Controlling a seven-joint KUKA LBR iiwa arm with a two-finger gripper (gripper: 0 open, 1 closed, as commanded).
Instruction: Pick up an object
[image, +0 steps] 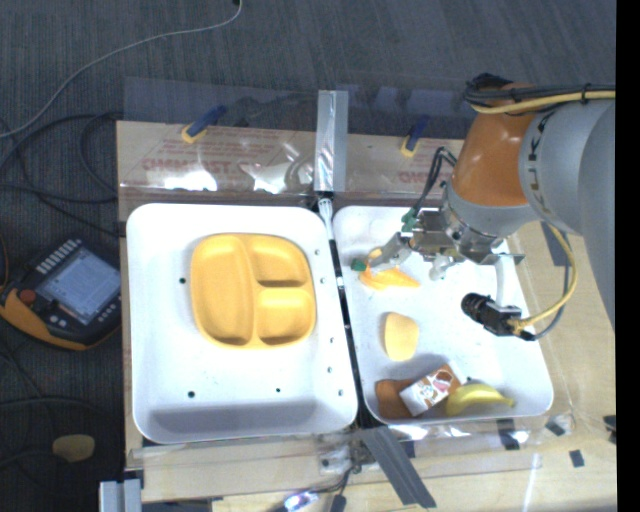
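Note:
My gripper (413, 260) hangs low over the back of the right bin (535, 385), its two fingers spread open with nothing between them. Just in front of its left finger (388, 250) lies a flat yellow-orange wedge (390, 279), with a small green bit (356, 265) at its left end. A pale yellow rounded piece (400, 336) lies in the middle of the bin. At the bin's front edge rest a brown bottle with a red-and-white label (420, 392) and a banana (478, 399), touching each other.
The left bin (160, 400) holds a yellow divided plate (252, 288). A metal divider (330, 150) stands between the bins at the back. A black cable connector (488, 312) hangs from the arm over the right bin's right side.

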